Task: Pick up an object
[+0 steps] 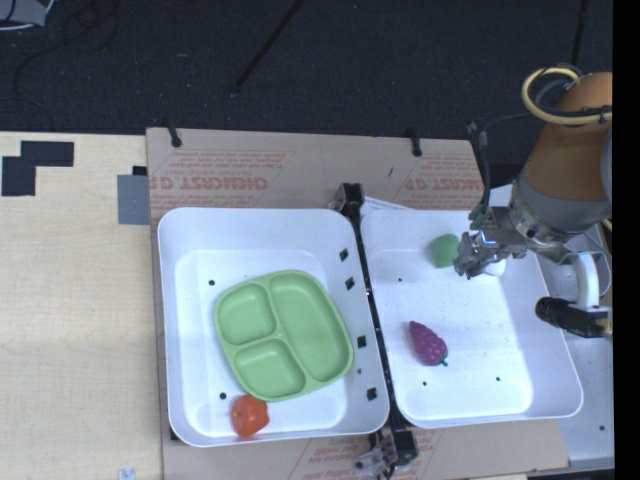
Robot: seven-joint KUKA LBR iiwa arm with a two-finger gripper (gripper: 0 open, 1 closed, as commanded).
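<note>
green object (444, 250) sits near the back of the right bin (545, 393), and the gripper (476, 259) is low just beside it on its right, possibly touching; whether anything is pinched, cannot tell from this angle. purple grape bunch (427, 342) lies mid-bin, well apart. over in the left bin (180, 268), a green divided plate (283, 333) with an orange-red piece (249, 415) at its front corner.

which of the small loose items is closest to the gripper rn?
The pale green piece at the right bin's back, just left of the gripper. The purple one lies nearer the bin's front; the orange one is in the left bin.
</note>
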